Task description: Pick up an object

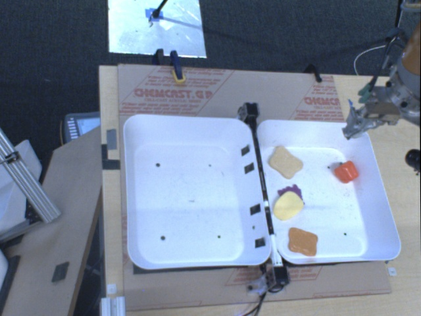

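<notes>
Orange and small, a rounded toy (346, 172) sits near the far right wall of the right bin (385, 232), well apart from a tan slice (286, 162), a yellow disc (288, 206) on something purple, and a brown piece (303, 241) nearer the divider. Above the bin's far right corner hangs the gripper (352, 129), carrying nothing; whether its fingers are parted I cannot tell, since it looks blurred. A clean pick would mean descending squarely over the orange toy, clear of the wall.
</notes>
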`<state>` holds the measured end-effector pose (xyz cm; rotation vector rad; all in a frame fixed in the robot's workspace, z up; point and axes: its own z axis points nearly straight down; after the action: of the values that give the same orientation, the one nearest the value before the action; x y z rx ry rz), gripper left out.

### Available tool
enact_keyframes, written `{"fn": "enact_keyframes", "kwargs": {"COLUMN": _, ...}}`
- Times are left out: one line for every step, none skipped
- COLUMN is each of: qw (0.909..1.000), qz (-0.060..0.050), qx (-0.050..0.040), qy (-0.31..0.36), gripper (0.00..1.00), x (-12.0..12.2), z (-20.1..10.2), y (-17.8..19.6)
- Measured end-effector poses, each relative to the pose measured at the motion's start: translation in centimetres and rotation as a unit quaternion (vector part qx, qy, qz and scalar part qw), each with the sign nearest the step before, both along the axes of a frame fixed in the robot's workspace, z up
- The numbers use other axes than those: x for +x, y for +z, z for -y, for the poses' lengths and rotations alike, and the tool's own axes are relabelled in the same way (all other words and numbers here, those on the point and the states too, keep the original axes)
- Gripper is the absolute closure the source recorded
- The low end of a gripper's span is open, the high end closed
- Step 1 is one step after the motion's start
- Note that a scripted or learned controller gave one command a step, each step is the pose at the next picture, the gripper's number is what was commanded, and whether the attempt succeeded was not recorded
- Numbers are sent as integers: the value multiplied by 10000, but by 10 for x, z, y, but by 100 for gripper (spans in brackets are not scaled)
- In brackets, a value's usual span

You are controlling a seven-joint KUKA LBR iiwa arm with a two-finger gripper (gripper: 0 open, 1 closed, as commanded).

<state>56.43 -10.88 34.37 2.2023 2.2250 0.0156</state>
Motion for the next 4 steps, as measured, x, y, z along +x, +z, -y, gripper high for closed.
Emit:
{"fn": "enact_keyframes", "kwargs": {"qw": 10000, "qz": 39, "qx": 7, "qy": 6, "gripper": 100, "x": -5, "z": -80, "y": 187}}
{"fn": "enact_keyframes", "kwargs": {"qw": 10000, "qz": -93, "qx": 12, "qy": 6, "gripper": 100, "x": 31, "z": -172, "y": 79}}
{"fn": "enact_keyframes", "kwargs": {"qw": 9999, "qz": -118, "qx": -1, "qy": -48, "gripper": 100, "x": 37, "z": -168, "y": -25}}
{"fn": "enact_keyframes", "kwargs": {"qw": 10000, "qz": 17, "qx": 21, "qy": -6, "gripper": 100, "x": 67, "z": -219, "y": 108}}
